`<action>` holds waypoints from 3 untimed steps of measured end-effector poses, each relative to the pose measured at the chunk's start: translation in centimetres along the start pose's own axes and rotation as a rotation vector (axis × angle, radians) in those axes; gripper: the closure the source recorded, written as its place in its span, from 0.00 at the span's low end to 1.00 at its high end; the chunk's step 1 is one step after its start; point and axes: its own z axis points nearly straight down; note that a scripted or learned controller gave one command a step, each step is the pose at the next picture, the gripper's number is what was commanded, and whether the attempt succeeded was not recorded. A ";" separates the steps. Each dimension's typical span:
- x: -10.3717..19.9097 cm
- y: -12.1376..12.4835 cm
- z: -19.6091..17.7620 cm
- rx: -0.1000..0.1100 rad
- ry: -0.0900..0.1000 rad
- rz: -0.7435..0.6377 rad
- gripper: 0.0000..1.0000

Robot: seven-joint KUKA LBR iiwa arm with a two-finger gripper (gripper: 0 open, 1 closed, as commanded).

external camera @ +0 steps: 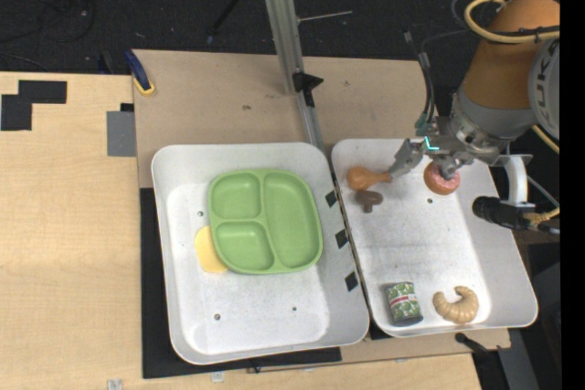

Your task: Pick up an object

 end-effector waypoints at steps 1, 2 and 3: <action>0.0 0.1 -0.1 -0.003 0.000 0.000 0.00; -0.5 -0.6 5.9 0.005 0.001 0.001 0.00; -0.1 0.0 10.7 0.004 0.001 -0.002 0.00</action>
